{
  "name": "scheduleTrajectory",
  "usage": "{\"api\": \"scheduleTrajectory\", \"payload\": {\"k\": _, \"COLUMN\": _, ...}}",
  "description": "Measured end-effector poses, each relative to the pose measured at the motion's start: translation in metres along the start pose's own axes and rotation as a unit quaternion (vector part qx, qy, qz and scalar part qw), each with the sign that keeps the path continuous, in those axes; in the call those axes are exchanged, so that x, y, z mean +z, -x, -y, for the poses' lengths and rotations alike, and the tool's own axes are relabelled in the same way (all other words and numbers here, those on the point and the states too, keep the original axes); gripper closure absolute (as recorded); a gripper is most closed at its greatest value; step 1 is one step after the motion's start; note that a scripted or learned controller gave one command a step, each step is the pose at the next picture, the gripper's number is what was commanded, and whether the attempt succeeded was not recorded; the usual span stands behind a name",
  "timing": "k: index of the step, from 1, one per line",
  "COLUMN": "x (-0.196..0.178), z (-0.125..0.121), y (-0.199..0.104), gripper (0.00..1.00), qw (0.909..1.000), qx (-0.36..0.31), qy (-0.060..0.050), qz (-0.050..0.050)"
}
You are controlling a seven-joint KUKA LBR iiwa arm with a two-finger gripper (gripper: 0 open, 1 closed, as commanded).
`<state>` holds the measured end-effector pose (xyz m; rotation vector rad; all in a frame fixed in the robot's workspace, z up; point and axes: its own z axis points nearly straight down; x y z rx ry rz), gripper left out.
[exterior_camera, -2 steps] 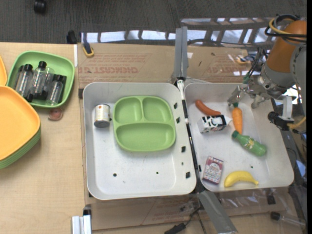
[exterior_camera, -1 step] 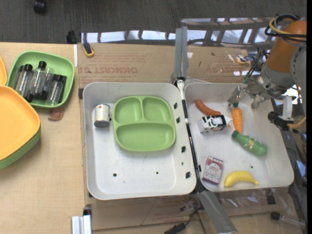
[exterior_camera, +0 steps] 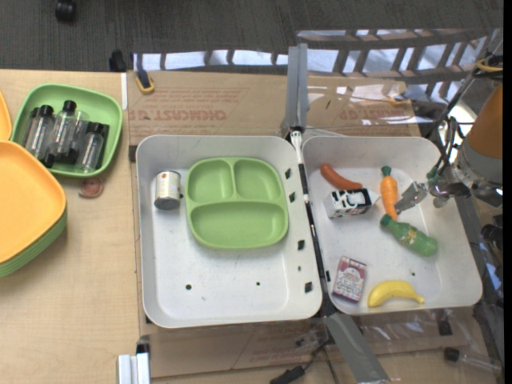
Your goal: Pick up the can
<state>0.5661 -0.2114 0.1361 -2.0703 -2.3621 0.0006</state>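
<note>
Two shallow white bins sit side by side on the bench. The left bin (exterior_camera: 152,286) holds the can (exterior_camera: 167,190), which lies on its side close to the bin's left wall, toward the far left corner, touching or just beside the left edge of a green divided plate (exterior_camera: 237,202). The plate has three compartments, and it takes up the far half of that bin. The right bin (exterior_camera: 464,282) holds the rest: a red sausage-shaped toy (exterior_camera: 340,177) near the far left corner, a small black and white carton (exterior_camera: 350,202) just in front of it, an orange carrot (exterior_camera: 388,191) toward the middle, a green bottle (exterior_camera: 410,236) lying slantwise in front of the carrot, a pink and white box (exterior_camera: 350,278) near the front edge, and a yellow banana (exterior_camera: 394,294) beside it at the front. The end effector (exterior_camera: 410,197) reaches in over the right bin's right side, low and just beside the carrot and the bottle's cap; its fingers look slightly parted with nothing between them, though they are small and hard to read here. It is well apart from the can. Off the bins, at the bench's far left, a green tray (exterior_camera: 108,110) holds several dark-capped clear bottles (exterior_camera: 64,137), and a stack of orange plates (exterior_camera: 28,210) lies against the left edge.
</note>
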Motion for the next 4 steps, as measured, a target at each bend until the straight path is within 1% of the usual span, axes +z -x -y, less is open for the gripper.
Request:
{"api": "scheduleTrajectory", "payload": {"k": 1, "x": 0.007, "z": 0.044, "y": 0.004, "gripper": 0.00, "qw": 0.9996, "qx": 0.027, "qy": -0.001, "qz": -0.001}}
{"api": "scheduleTrajectory", "payload": {"k": 2, "x": -0.002, "z": 0.044, "y": 0.005, "gripper": 1.00, "qw": 0.9996, "qx": 0.029, "qy": -0.001, "qz": 0.000}}
{"api": "scheduleTrajectory", "payload": {"k": 3, "x": -0.061, "z": 0.015, "y": -0.025, "gripper": 1.00, "qw": 0.9921, "qx": 0.126, "qy": 0.000, "qz": 0.001}}
{"api": "scheduleTrajectory", "payload": {"k": 4, "x": -0.065, "z": -0.022, "y": -0.044, "gripper": 1.00, "qw": 0.9862, "qx": 0.166, "qy": -0.001, "qz": 0.001}}
